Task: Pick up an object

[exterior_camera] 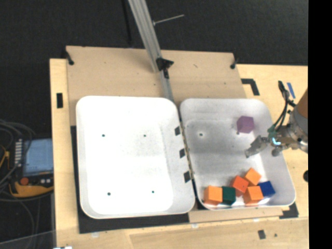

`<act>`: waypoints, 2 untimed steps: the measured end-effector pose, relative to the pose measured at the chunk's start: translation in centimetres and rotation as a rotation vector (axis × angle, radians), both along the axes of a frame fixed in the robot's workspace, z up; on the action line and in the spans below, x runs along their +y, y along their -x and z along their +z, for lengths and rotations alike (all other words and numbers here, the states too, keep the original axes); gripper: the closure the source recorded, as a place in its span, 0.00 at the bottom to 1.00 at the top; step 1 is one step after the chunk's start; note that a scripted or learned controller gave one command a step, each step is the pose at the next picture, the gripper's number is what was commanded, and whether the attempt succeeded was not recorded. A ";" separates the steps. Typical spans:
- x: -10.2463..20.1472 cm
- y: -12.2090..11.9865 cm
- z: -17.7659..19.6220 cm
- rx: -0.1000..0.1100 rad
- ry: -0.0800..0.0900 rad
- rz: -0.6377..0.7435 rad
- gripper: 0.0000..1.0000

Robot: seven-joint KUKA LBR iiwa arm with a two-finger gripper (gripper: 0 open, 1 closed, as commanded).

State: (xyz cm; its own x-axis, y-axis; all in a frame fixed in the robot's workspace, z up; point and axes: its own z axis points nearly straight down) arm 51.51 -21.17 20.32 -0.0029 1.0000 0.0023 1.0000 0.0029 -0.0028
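The right bin (218, 118) holds a purple cube (245, 124) near its upper right. Along its front edge sits a cluster of blocks: an orange one (213, 194), a dark green one (229, 194), further orange ones (240, 183), (253, 176), (254, 193), and a blue one (266, 188). My gripper (258, 147) hangs over the bin's right side, below and right of the purple cube and above the cluster. One grey finger (254, 148) points left and down. Nothing shows between the fingers.
The left bin (129, 154) lies beside the right one, with small clips on the shared edge. A slanted metal rail (148, 32) runs from the top down to the bins' back edge. Cables and a blue box (37, 157) lie off the bench's left side.
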 end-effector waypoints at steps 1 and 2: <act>0.0 -0.1 0.3 -0.005 0.001 0.000 0.00; -0.3 0.3 -5.9 0.001 0.003 -0.005 0.00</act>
